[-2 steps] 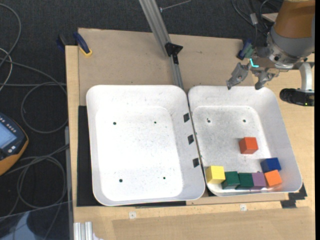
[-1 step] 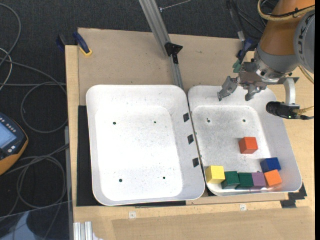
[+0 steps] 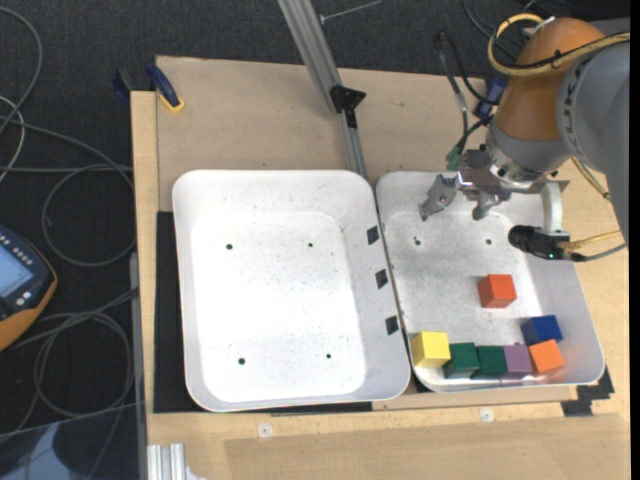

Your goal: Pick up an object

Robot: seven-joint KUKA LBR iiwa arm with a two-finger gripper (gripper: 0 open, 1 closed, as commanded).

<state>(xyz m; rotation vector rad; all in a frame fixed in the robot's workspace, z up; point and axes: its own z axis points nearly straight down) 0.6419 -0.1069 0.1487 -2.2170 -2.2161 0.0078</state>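
Note:
My gripper (image 3: 458, 202) hangs open over the far end of the right bin (image 3: 570, 298), with nothing between its fingers. A red cube (image 3: 496, 290) lies alone in the middle of that bin, well nearer than the gripper. Along the near edge sit a yellow cube (image 3: 432, 347), two green cubes (image 3: 476, 359), a purple cube (image 3: 517, 359), an orange cube (image 3: 546, 356) and a blue cube (image 3: 541, 329).
The left bin (image 3: 190, 268) lies beside the right one, with black clips between them. A slanted metal pole (image 3: 318, 58) rises behind the bins. Cables lie on the floor to the left.

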